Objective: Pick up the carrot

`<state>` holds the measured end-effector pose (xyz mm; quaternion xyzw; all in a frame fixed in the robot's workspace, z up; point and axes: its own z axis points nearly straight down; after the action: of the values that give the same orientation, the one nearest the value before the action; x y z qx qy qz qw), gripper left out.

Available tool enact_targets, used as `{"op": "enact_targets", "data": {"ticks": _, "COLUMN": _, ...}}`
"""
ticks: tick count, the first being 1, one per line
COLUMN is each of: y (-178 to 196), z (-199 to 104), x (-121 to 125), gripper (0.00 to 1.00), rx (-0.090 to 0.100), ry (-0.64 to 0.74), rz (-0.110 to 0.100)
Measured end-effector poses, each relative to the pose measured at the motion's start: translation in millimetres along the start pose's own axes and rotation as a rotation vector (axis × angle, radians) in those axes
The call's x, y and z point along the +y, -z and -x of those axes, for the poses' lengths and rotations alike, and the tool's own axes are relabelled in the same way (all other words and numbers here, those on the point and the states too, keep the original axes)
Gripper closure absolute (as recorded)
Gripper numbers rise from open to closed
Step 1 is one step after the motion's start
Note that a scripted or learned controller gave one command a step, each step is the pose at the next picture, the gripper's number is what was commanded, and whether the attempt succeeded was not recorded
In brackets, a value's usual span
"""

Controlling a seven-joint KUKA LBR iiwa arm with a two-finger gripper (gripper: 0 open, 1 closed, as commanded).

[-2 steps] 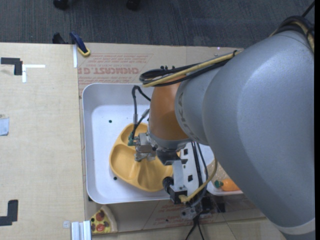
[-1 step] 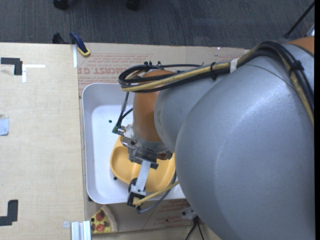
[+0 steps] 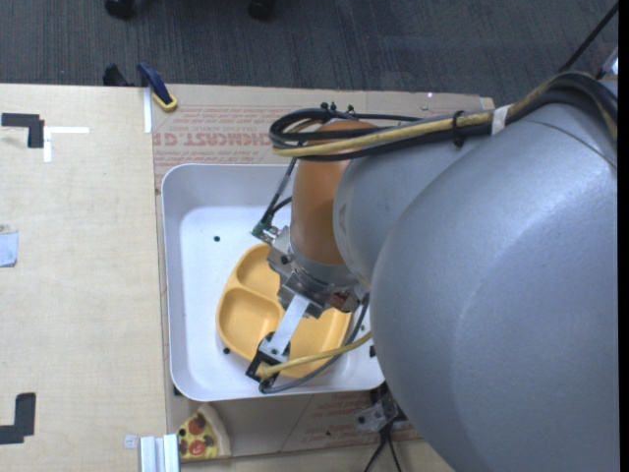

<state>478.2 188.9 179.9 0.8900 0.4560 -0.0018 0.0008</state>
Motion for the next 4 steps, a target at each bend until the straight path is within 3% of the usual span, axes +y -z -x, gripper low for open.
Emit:
{"op": "enact_targets", "data": {"ticks": 1, "y": 14, "z": -32, "x": -24, "gripper": 1.0, "rx": 0.0, "ry": -0.326, "rz": -0.001}}
{"op": "enact_targets", "data": {"ticks": 2, "y": -13, "z": -31, "x": -23, "gripper": 1.0, "rx": 0.001, "ry": -0.719, "rz": 0.0}}
{"op": "enact_targets", "data": {"ticks": 3, "y": -88, "z": -34, "x": -25, "gripper": 1.0, "rx": 0.004, "ry": -0.65, "rz": -0.004}}
{"op": "enact_targets", "data": {"ticks": 4, "y": -79, "z": -32, "x": -23, "gripper": 1.0, "rx": 0.0, "ry": -0.651, "rz": -0.004}}
